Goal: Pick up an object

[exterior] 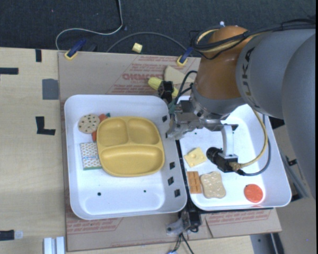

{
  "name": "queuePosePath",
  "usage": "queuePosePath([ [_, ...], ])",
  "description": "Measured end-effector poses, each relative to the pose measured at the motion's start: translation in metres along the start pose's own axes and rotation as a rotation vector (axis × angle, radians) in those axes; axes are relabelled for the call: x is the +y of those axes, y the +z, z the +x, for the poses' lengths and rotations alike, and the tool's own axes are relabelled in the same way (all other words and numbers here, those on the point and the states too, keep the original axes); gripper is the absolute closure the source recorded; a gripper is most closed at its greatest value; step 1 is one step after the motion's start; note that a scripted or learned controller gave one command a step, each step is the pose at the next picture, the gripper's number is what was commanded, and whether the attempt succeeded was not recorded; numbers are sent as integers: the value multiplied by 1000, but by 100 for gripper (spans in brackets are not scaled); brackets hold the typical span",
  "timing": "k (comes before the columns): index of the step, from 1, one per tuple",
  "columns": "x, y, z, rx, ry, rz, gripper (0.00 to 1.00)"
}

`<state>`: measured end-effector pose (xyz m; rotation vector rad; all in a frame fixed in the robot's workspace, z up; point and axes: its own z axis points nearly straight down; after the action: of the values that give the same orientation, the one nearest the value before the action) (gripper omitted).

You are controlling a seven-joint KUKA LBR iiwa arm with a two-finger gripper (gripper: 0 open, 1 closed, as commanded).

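My gripper hangs over the divide between the two bins, at the upper left of the right bin. Below it in the right bin lie a yellow cheese slice, an orange cracker, a slice of toast and a red tomato slice. The cheese slice is the closest, a little below and to the right of the gripper. In the left bin a yellow divided plate sits with a round cookie and a patterned square at its left.
The grey and orange arm covers the upper part of the right bin. A black cable connector hangs beside the cheese slice. Yellow bits lie on the cardboard behind the bins. Small red and green pieces peek out beside the cookie.
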<state>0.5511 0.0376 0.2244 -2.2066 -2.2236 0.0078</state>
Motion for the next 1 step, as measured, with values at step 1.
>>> queuePosePath([
  [1, 6, 22, -86, -7, 15, -5, 100],
])
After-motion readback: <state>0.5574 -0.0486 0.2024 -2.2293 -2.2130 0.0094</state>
